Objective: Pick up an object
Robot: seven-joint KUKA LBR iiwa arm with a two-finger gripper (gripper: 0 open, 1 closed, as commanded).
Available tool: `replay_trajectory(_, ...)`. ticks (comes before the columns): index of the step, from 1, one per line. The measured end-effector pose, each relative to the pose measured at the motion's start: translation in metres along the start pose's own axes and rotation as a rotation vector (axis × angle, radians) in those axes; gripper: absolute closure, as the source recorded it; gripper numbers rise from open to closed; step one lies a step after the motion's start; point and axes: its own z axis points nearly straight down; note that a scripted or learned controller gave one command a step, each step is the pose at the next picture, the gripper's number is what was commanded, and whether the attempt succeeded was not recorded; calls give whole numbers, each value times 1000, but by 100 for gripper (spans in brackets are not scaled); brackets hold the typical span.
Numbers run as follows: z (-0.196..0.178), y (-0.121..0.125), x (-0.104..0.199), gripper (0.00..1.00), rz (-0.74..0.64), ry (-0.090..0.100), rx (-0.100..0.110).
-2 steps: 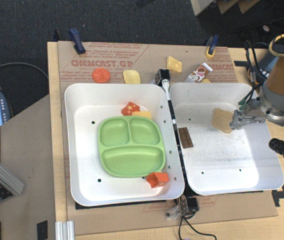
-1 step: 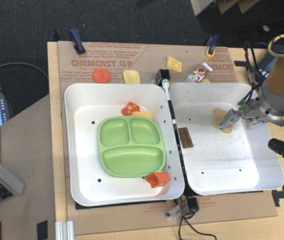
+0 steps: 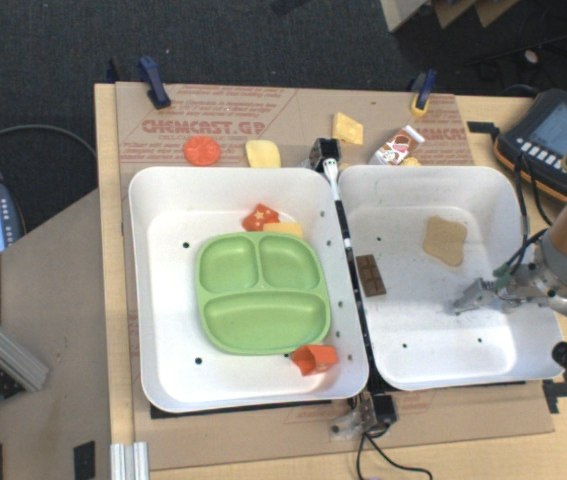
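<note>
My claw is hanging open and gripping nothing low over the right bin near its right edge, with the tan slab lying toward the far edge and the brown bar resting against the left wall.

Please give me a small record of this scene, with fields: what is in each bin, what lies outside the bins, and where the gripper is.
left bin: green divided plate; red piece and yellow piece at its far edge; orange block at its near edge
right bin: tan slice; brown bar by the left wall
outside, on the board behind the bins: red disc; two yellow pieces; red-and-white packet
gripper: low in the right bin, nearer than the tan slice, apart from it
</note>
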Motion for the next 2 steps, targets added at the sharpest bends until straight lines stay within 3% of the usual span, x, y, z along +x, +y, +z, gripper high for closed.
replay_trajectory(1, -53, 100, -1, 0, -4, -17, -13)
replay_trajectory(2, 2, 38, 2, 0, -3, 0, 3)
